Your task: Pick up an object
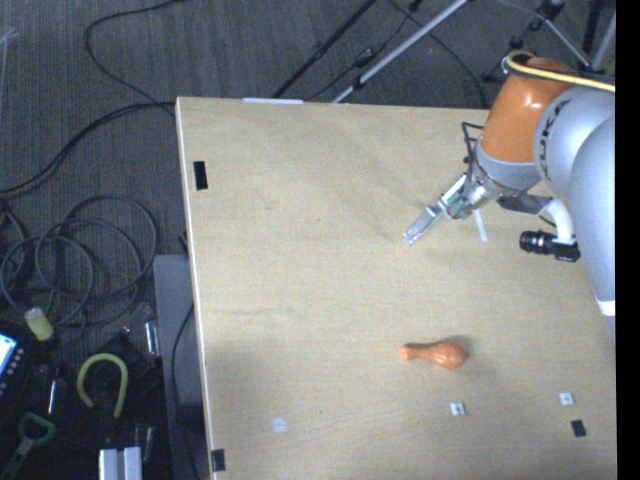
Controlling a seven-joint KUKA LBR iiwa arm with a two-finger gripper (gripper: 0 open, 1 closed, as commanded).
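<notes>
This is looking like a lab or a robot test room. A big grey and orange robot arm (560,138) is reaching over a plain wooden bench (330,298). Black cables (75,243) are lying in loops on the dark grey carpet (90,78). Metal stand legs (430,23) are standing behind the bench. Small tools (100,383) are sitting on the floor at the left.
</notes>
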